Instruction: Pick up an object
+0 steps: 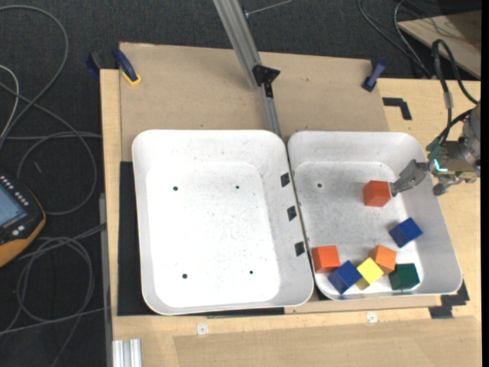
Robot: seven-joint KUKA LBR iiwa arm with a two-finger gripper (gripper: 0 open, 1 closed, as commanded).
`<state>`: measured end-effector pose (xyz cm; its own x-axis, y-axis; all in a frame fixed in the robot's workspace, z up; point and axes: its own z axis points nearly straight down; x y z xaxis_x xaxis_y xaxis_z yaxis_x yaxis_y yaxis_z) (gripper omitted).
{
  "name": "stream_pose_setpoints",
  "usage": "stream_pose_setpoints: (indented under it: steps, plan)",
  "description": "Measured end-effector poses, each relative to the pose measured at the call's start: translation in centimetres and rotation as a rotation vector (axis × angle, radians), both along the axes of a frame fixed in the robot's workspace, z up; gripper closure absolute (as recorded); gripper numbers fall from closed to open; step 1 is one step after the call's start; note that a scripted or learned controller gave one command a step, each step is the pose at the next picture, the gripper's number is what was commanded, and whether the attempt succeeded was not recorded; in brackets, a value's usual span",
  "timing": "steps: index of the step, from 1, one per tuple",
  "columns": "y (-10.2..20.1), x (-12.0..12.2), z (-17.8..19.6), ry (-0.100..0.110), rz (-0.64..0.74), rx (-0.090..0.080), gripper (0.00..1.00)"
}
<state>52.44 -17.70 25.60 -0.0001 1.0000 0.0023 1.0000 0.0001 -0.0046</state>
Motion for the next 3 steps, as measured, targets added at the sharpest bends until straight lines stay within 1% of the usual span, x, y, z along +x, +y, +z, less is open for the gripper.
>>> stream_pose_setpoints:
  steps: [1, 2, 3]
  plan:
    - [0.0, 0.1, 0.2, -0.004, 0.001, -0.001, 0.0]
    - [-0.7, 0.2, -4.4, 0.001, -0.001, 0.0, 0.0]
    - [-0.2, -0.4, -10.5, 0.003, 0.0, 0.002, 0.0]
